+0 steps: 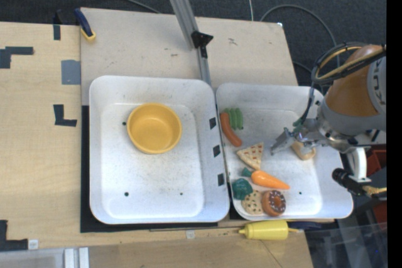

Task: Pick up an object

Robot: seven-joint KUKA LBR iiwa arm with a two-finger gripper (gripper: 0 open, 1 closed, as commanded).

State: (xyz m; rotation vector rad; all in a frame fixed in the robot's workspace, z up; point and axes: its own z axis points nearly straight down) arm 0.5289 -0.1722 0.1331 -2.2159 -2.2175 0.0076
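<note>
- White bins (pixel 100 154) sit on a wooden bench (pixel 38 135); dark carpet lies around.
- We see the gripper (pixel 284 141) in the right bin, fingers slightly apart, holding nothing.
- The carrot (pixel 270 181) lies just beside it.

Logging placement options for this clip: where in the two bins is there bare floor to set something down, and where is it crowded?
Left bin: bare everywhere around the yellow bowl, especially its lower half. Right bin: bare along the top, and lower right past the carrot. Crowded: its left side, from the hot dog down to the donut.
</note>
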